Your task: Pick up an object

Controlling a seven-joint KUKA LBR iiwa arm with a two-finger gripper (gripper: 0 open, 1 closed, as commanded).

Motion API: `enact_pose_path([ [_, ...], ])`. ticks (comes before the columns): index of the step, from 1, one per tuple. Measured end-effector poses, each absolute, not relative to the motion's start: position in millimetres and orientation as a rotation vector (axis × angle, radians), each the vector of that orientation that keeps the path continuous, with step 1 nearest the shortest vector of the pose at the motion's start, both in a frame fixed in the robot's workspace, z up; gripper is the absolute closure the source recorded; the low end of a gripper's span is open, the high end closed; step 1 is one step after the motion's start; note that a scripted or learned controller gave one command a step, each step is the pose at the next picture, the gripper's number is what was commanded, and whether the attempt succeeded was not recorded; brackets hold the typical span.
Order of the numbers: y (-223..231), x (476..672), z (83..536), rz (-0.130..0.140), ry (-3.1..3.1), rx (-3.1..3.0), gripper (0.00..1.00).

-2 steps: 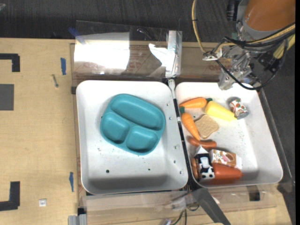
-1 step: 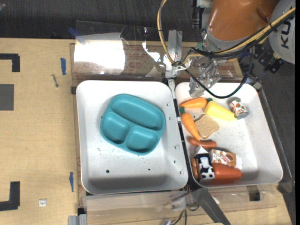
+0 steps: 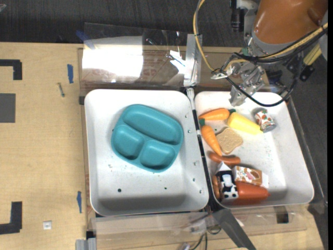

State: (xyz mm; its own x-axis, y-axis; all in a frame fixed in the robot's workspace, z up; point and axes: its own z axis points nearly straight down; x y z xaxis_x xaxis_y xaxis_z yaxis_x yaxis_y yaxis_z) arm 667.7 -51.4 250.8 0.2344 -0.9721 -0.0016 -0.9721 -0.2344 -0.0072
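My gripper (image 3: 243, 90) hangs over the back edge of the right bin (image 3: 291, 155), just above and behind the toy food. Closest to it are an orange carrot (image 3: 216, 114), a yellow piece (image 3: 244, 123) and a small red-and-white can (image 3: 264, 120). A second carrot (image 3: 210, 138) and a bread slice (image 3: 229, 140) lie further forward. At the bin's front sit a small sausage (image 3: 225, 159), a printed box (image 3: 251, 175), a black-and-white bottle (image 3: 227, 187) and a red-orange sausage (image 3: 251, 193). Nothing shows in the gripper's grasp.
The left bin (image 3: 104, 176) bears a teal divided plate (image 3: 148, 137). A clear plastic sheet (image 3: 140, 59) stands behind the bins. Yellow cables (image 3: 200, 30) loop above the divider. The right half of the right bin's floor is bare.
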Motion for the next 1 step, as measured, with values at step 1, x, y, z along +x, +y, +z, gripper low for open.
enact_pose_path([
  [1, -58.7, 668.4, 289.3, -0.009, 2.028, -2.386, 1.0],
])
